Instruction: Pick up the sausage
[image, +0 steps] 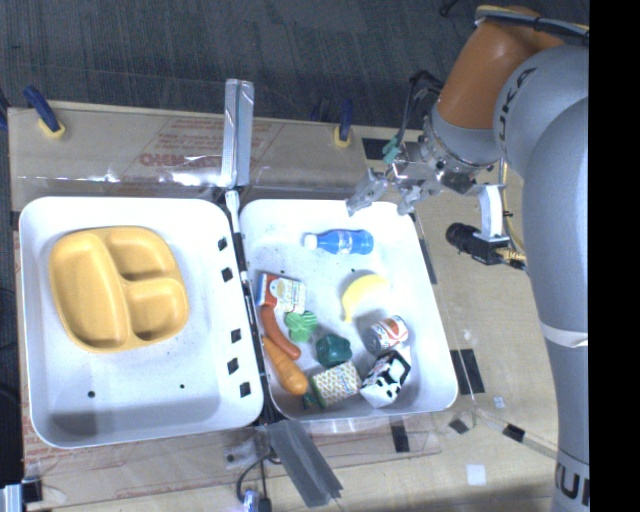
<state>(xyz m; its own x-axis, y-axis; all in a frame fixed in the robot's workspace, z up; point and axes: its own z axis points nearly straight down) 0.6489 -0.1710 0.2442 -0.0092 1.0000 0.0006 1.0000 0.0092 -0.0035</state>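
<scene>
Here the fingers (385, 192) hang parted and bare over the right bin's (428, 300) far rim, above the bottle (339, 241). The sausage (279, 335) lies well apart, by the bin's left wall, beside a carrot (290, 375).

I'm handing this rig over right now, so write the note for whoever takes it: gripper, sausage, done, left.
Gripper: above the right bin's far rim, holding nothing; jaws appear open.
Sausage: lying in the right bin near its left wall, beside the carrot and the green toy.
Done: no grasp yet.
Left: move over the sausage, descend, close, lift.
</scene>
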